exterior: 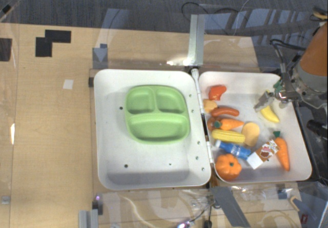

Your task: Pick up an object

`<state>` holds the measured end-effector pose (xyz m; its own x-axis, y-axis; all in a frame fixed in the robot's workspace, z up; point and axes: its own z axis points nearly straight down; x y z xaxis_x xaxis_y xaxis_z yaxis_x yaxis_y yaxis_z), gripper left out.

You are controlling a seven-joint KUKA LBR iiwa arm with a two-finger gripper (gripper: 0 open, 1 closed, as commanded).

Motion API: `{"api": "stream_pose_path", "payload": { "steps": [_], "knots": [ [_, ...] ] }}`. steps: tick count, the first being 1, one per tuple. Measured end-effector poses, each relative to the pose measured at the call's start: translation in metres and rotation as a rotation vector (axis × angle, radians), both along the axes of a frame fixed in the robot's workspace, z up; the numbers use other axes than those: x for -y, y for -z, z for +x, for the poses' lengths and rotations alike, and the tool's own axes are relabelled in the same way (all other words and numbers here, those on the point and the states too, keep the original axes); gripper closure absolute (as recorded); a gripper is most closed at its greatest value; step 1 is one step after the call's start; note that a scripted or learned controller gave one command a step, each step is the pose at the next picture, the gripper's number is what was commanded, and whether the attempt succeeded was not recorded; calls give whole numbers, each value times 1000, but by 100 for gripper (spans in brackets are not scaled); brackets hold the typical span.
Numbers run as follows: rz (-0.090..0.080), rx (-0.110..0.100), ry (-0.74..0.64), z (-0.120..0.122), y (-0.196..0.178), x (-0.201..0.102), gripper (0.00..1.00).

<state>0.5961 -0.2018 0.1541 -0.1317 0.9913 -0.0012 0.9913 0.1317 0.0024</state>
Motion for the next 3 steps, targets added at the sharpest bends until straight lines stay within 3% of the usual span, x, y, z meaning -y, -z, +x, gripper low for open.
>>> {"api": "stream_pose_path", "payload": {
  "steps": [1, 2, 3],
  "knots": [
    [-2, 10, -84, -1, 65, 4, 0],
    [-2, 17, -84, 1, 53, 3, 100],
    [-1, 5, 17, 75, -45, -49, 100]
  ]
}}
